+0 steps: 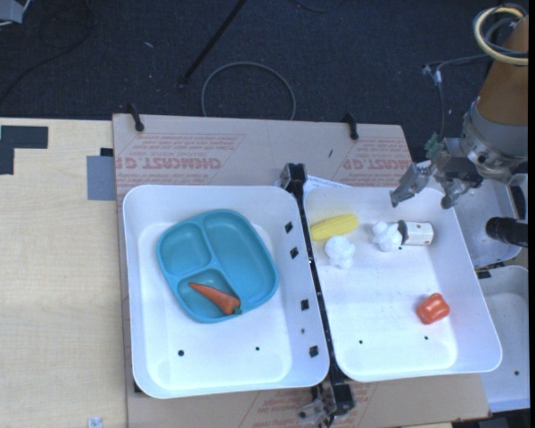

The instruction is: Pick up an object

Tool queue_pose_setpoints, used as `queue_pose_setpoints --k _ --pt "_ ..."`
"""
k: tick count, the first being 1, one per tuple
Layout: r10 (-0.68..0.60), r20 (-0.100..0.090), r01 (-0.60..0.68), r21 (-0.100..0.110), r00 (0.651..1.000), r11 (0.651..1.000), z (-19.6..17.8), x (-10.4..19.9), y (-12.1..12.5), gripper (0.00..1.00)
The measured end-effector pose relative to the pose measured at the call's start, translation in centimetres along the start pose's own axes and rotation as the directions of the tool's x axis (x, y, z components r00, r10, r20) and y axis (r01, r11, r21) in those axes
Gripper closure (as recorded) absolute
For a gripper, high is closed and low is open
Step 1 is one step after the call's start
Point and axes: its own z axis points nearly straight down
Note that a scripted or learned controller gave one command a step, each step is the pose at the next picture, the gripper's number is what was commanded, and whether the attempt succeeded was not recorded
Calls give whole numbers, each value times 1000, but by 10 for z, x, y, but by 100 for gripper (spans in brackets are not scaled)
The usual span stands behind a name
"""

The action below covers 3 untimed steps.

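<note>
My gripper (431, 188) hangs over the far right corner of the right bin (410, 355), its two fingers spread apart and nothing between them. Just below it lies a small white and dark block (416, 233). Beside that block sits a white lumpy piece (387, 234), and another white lump (341, 251) lies further left. A yellow corn cob (333, 226) rests near the bin's left wall. A red-orange pepper (433, 308) lies toward the right front. In the left bin (152, 346), a blue divided plate (250, 248) holds an orange carrot (215, 298).
A black divider (308, 283) runs between the two bins. Both bins sit on a cardboard sheet (214, 154) on the bench. The arm's wrist (499, 123) rises at the right edge, with cables beside it.
</note>
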Motion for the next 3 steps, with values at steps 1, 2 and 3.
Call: queue_pose_setpoints --k 1,2,3 --pt "-1 2 1 -12 1000 1000 -7 0 2 0" --pt "-2 1 2 -5 1000 1000 57 1 5 0" --pt "-1 1 1 -6 1000 1000 120 -3 7 0"
